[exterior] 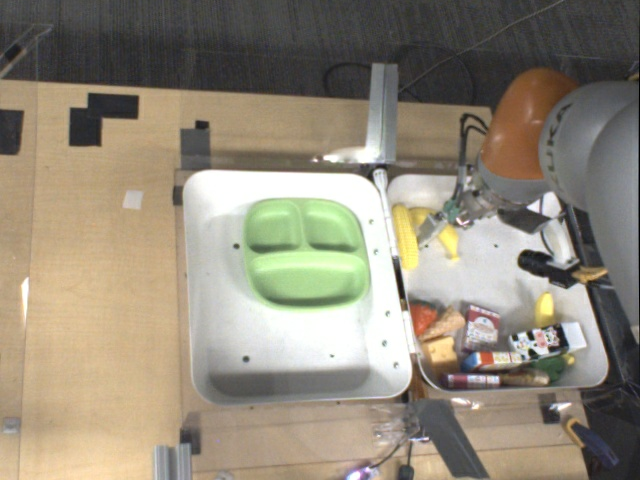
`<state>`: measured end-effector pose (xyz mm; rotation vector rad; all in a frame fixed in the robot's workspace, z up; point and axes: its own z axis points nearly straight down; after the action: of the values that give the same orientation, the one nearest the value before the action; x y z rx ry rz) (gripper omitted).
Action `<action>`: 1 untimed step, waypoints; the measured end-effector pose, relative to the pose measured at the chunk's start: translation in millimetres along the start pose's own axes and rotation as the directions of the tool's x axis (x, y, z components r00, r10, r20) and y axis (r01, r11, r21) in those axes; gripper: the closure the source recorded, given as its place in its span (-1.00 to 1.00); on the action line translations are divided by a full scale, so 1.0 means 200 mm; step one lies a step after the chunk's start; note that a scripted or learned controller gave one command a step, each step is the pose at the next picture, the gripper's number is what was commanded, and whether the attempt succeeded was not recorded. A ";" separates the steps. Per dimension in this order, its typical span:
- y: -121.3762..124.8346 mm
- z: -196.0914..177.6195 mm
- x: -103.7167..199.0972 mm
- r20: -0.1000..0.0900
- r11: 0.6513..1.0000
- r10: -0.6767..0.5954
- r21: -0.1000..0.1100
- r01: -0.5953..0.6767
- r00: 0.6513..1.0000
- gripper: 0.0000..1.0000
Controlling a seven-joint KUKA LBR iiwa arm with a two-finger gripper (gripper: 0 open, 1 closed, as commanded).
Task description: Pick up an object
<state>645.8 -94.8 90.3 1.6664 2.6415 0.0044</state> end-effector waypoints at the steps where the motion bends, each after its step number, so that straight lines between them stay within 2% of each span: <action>1: 0.09 0.02 -0.07 -0.012 0.937 0.348 0.023 -0.348 0.937 -1.00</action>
<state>668.4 -98.8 87.3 2.1247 2.3239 -0.0043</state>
